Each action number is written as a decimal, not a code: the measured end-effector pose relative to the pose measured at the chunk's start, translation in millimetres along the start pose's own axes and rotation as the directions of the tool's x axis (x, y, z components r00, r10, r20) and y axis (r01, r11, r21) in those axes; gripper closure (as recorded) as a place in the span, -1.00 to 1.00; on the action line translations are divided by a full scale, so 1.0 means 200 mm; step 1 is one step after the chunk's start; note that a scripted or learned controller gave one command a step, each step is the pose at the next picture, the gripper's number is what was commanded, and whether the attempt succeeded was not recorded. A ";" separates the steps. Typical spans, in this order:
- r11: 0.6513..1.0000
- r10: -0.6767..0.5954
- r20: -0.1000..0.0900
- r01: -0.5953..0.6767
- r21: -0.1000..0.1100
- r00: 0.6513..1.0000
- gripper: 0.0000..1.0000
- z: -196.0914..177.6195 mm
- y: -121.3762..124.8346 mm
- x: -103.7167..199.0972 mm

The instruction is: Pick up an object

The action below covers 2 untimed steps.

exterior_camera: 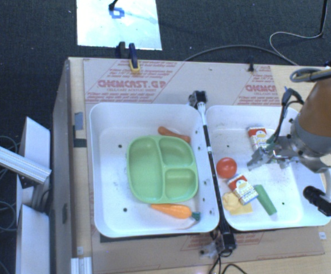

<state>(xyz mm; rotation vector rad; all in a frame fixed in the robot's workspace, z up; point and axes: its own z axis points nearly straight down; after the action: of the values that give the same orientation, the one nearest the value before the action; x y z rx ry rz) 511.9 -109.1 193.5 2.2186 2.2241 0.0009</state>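
We count two shallow white bins side by side on the surface: the left bin and the right bin. In the left bin we see one green divided plate near the middle, and two carrots, one carrot at the plate's 12 o'clock edge, touching or just behind its rim, and a second carrot lying at the plate's 6 o'clock, close to the bin's near wall. In the right bin we count five things: one red tomato toward the bin's 9 o'clock side, one red and white carton at about 12 o'clock, a second small carton at the tomato's 5 o'clock, one yellow piece tucked under and just beside that second carton toward 6 o'clock, and one green stick-shaped object lying at a slant just beside the second carton at its 3 o'clock. The grey and orange arm comes in from 3 o'clock over the right bin, and the jaws sit low between the upper carton and the tomato, with the carton at their 12 o'clock. We see two fingers slightly spread with nothing between them, so the jaws stand open and hold nothing; whether a fingertip touches the bin floor we cannot tell.
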 end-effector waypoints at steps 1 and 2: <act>1.000 0.001 0.003 -0.001 -0.005 1.000 -1.00 0.49 0.27 -0.07; 1.000 0.000 0.000 0.000 -0.003 1.000 -1.00 0.54 0.68 0.06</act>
<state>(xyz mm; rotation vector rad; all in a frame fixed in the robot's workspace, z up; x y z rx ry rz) 648.9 -97.6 85.6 2.2165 2.2231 0.0032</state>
